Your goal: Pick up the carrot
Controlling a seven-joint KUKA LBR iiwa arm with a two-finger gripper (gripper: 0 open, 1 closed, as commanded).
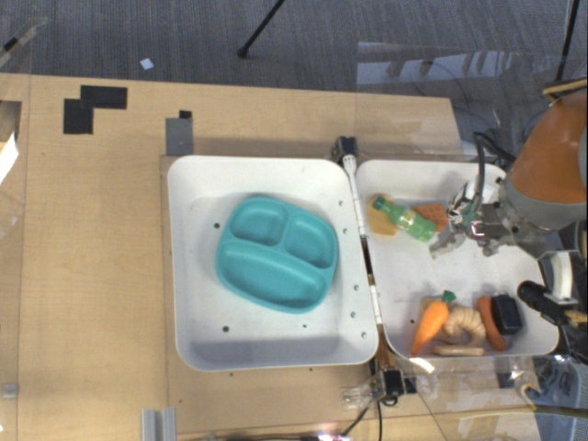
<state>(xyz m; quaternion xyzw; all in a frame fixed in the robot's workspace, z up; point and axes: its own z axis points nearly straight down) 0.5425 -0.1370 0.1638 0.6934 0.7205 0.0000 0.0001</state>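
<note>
The carrot [429, 325], orange with a small green top, lies near the front edge of the right bin [404, 274], tilted with its green end pointing to the back right. It touches a beige, bread-like piece [463, 323]. My gripper [452, 228] hangs over the middle of the right bin, well behind the carrot and apart from it. It is just right of a green bottle [405, 219] and holds nothing that I can see.
A small orange item [430, 214] lies behind the bottle. A pale sausage shape [458, 348], a red-orange piece [491, 325] and a black block [506, 315] crowd the carrot's right side. The left bin [193, 274] holds a teal divided plate [277, 254].
</note>
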